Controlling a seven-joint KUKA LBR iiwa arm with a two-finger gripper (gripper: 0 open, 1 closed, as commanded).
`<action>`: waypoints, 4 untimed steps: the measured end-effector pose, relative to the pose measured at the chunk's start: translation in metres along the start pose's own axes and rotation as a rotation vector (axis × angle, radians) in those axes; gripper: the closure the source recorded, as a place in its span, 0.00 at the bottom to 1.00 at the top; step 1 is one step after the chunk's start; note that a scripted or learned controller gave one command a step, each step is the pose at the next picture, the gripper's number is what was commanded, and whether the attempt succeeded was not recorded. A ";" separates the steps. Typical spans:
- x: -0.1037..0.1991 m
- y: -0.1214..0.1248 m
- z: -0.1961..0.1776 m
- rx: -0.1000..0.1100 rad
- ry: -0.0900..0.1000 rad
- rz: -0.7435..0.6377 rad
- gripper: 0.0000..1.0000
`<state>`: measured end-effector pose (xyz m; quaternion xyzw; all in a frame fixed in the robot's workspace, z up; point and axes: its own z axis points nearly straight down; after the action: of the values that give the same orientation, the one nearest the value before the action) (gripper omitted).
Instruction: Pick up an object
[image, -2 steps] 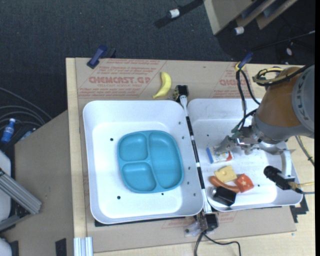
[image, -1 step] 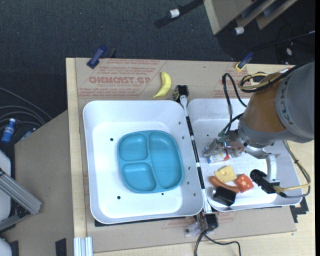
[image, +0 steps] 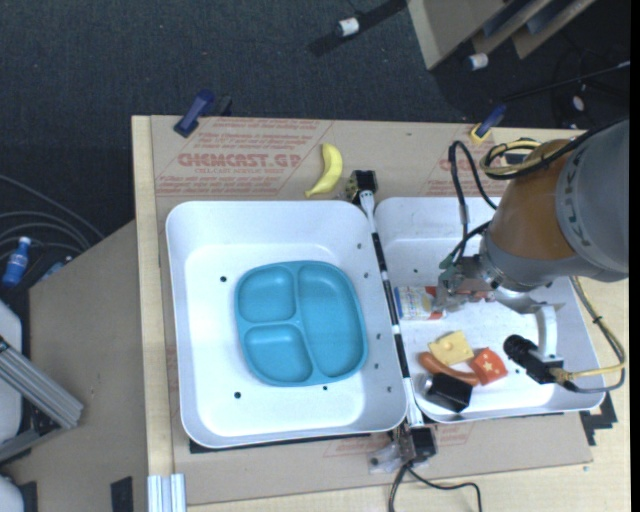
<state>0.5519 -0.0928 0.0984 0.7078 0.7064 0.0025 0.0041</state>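
Two white bins (image: 190, 330): one blue tray (image: 298, 322), one banana (image: 326, 170) outside.

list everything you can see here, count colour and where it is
left bin: 1, white, left half of the bench
right bin: 1, white, right half of the bench, partly under the arm
divided plate: 1, light blue, three compartments, middle of the left bin
banana: 1, yellow, on the cardboard behind the left bin
yellow piece: 1, pale yellow, front of the right bin
red-orange piece: 1, right bin, beside the yellow piece
black object: 1, black, front edge of the right bin
small packet: 1, white with red print, right bin near the divider
blue clamps: 2, back edge of the bench
arm: 1, grey with orange band, over the right bin
gripper: 1, low in the right bin
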 end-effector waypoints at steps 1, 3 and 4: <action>0.000 0.000 0.000 -0.001 -0.001 0.000 0.00; 0.000 0.001 -0.010 -0.001 0.000 0.001 0.00; -0.003 -0.061 0.014 0.013 0.004 -0.002 0.00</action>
<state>0.4908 -0.0954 0.0839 0.7073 0.7069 -0.0009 -0.0018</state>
